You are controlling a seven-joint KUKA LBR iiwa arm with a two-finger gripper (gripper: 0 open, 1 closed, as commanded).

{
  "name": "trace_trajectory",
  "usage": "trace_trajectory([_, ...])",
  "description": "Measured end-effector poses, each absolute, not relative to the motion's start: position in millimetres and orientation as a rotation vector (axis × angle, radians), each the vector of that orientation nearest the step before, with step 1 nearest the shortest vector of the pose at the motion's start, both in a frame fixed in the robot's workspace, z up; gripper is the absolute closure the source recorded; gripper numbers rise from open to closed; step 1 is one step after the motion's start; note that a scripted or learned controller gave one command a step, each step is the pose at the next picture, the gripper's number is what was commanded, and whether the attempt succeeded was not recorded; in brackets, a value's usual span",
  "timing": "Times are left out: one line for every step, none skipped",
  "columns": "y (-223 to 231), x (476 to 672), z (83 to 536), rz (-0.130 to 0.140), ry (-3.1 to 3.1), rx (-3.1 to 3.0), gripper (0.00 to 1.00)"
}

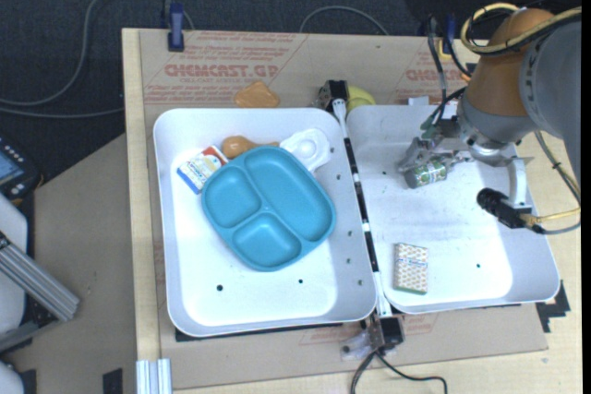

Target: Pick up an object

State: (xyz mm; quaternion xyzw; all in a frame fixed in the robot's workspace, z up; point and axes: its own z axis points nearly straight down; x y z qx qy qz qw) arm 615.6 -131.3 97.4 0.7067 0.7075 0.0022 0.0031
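My gripper (427,154) is low over the back left part of the right bin (462,291). Directly under it lies a small silver and green object (428,173), on its side on the bin floor. The gripper's tip meets the top of this object; whether it grips it is hidden by the wrist. A small patterned box (411,268) lies flat near the front left of the same bin, well apart from the gripper.
The left bin (185,272) holds a blue divided tray (268,208), a white and blue packet (200,169), an orange item (237,146) and a white lid (307,146). Behind the bins sit an orange piece (257,94) and a yellow-green item (359,97).
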Motion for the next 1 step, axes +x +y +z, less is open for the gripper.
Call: trace_trajectory([-36.3,609.1,190.7,0.012,2.229,2.208,1.0])
